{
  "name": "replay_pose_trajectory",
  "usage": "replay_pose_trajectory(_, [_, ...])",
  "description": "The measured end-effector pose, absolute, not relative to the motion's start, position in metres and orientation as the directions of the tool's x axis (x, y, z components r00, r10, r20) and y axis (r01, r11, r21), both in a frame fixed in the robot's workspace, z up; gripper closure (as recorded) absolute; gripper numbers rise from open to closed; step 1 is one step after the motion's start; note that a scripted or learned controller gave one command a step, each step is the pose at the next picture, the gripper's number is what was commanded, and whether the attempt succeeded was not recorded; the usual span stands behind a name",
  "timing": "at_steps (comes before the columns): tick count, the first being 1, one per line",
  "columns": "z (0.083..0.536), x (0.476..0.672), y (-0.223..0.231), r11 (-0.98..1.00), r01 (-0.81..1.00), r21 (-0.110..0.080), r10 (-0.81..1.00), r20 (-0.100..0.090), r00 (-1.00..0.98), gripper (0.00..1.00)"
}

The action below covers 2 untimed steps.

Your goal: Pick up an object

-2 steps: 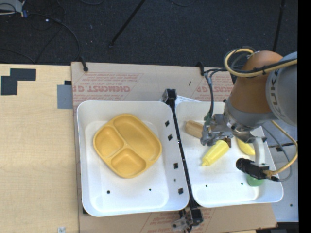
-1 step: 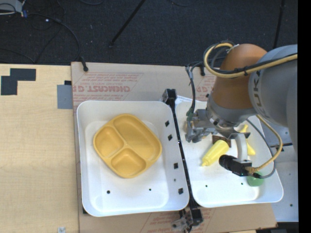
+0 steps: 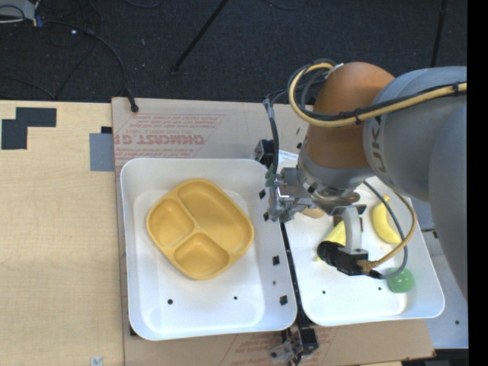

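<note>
My gripper (image 3: 293, 200) hangs low over the left part of the right bin (image 3: 366, 311), close to the divider between the bins, under the orange wrist band. The arm's bulk hides much of it. A yellow banana (image 3: 386, 224) lies to its right. A small green object (image 3: 401, 282) sits near the bin's front right. Part of another yellow piece (image 3: 333, 235) and a tan piece (image 3: 313, 213) peek out just below the wrist. I see nothing held.
The left bin (image 3: 152, 311) holds a yellow divided plate (image 3: 200, 227) at its middle. Cardboard sheeting (image 3: 168, 132) lies under and behind both bins. The grey arm covers the right bin's back right.
</note>
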<state>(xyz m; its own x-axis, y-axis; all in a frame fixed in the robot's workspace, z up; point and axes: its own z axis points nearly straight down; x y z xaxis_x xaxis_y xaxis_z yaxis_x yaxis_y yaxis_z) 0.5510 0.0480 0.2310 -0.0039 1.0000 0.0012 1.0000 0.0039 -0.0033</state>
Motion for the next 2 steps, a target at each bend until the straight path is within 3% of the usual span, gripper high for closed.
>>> replay_pose_trajectory(1, [0.2175, 0.5560, 0.1021, 0.005, 1.000, -0.004, 1.000, 0.001, -0.005, 1.00])
replay_pose_trajectory(2, [0.2182, 0.5559, 0.0998, 0.002, 1.000, -0.004, 1.000, -0.001, -0.002, 0.00])
